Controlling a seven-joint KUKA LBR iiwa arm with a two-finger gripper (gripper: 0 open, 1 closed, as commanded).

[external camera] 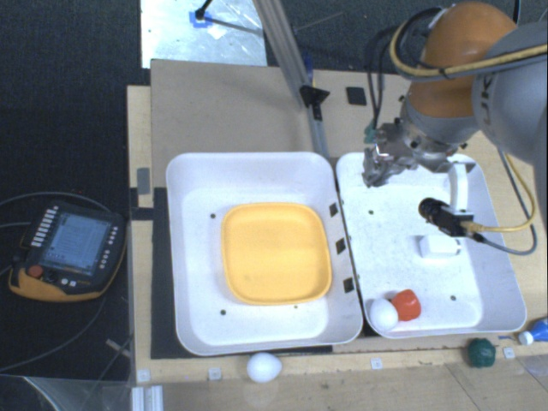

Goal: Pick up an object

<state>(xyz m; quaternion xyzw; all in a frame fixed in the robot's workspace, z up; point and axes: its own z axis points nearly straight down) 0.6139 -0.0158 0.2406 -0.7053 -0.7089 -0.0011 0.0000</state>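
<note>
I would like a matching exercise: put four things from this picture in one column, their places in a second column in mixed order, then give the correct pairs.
Things:
1. yellow plate
2. orange object
3. green ball
4. gripper

Places:
A. on the bench, outside the right bin's front right corner
B. over the back of the right bin
C. in the left bin
D. at the front of the right bin, beside a white ball

Pairs: 1-C, 2-D, 3-A, 4-B

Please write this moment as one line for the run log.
gripper: above right bin far end | holding: nothing seen | orange object, white ball: near corner | yellow plate: left bin
</note>
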